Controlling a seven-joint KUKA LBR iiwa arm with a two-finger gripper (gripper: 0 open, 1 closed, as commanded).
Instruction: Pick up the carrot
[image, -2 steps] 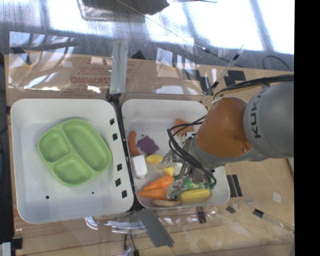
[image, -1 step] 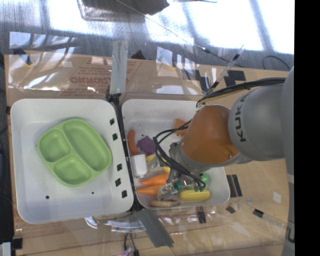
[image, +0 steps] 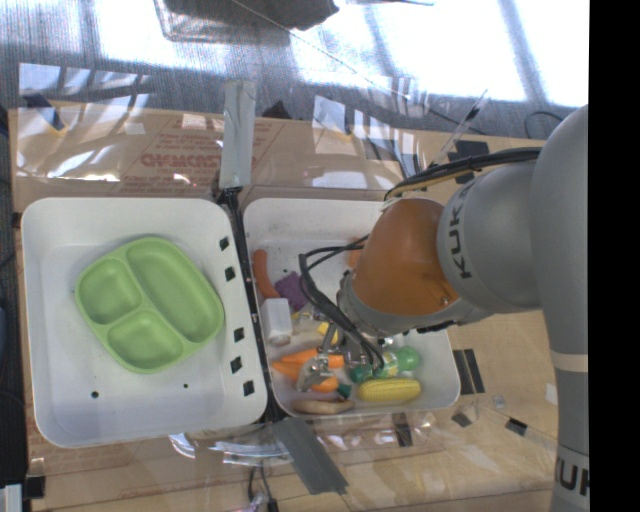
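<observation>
- The carrot (image: 297, 362) is seen in the right bin (image: 262, 212), near its front edge and towards its left wall; its long axis lies roughly along the front edge, with the narrower end pointed to the left wall.
- The gripper (image: 322, 372) is lowered into the right bin just at the carrot's right end; whether the fingers are apart or closed cannot be told, and the carrot is not seen between them.
- The right bin also contains a yellow corn cob (image: 390, 390) by the front edge, a green item (image: 405, 358) behind it, a white block (image: 277, 318) and a purple piece (image: 292, 290) near the left wall, and a reddish sausage-like item (image: 263, 272) behind those.
- The left bin (image: 40, 300) contains a green divided plate (image: 148, 302), set towards its middle.
</observation>
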